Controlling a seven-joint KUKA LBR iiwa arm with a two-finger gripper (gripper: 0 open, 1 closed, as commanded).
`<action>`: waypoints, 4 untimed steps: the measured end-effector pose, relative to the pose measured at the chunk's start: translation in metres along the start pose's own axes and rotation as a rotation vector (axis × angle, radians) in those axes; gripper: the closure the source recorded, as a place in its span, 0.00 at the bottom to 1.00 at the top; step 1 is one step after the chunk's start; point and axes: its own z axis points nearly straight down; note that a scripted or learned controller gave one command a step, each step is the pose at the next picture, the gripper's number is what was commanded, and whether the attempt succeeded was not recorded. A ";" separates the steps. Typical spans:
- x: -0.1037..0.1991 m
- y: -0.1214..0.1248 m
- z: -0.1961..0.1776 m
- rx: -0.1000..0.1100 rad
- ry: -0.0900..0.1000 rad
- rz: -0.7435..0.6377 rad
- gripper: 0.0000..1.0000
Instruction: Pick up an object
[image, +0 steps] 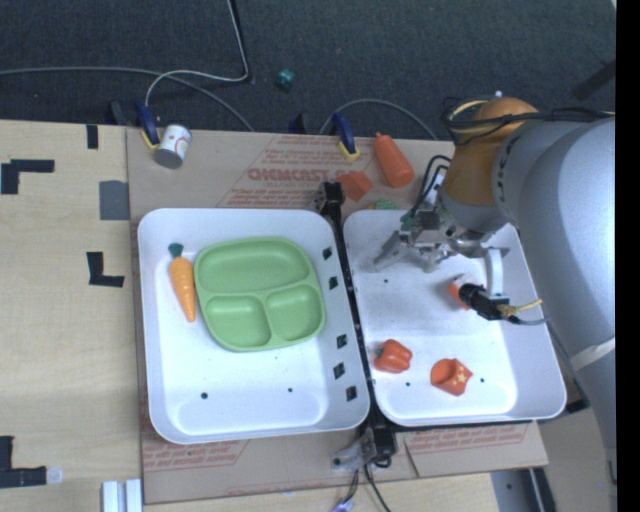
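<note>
My gripper (412, 256) hangs over the back part of the right bin (520, 400), its fingers spread open with nothing between them. Two small orange-red peppers lie near that bin's front: one (393, 356) at the left, the other (451, 375) to its right, both well in front of the gripper. A small orange piece (460, 292) lies by a black part to the gripper's right. In the left bin (240, 420) a carrot (182, 286) rests beside a green divided plate (262, 292).
Behind the bins on the cardboard lie an orange bottle-like object (393, 160), a small orange piece (355, 185) and a white can (172, 144). Blue clamps and cables run along the back edge. The grey arm covers the right bin's right side.
</note>
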 end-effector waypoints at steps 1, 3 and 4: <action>0.027 -0.025 0.000 0.001 0.000 0.000 0.00; 0.027 0.015 0.001 0.002 0.001 0.000 0.00; -0.018 0.014 -0.041 0.002 -0.001 0.001 0.00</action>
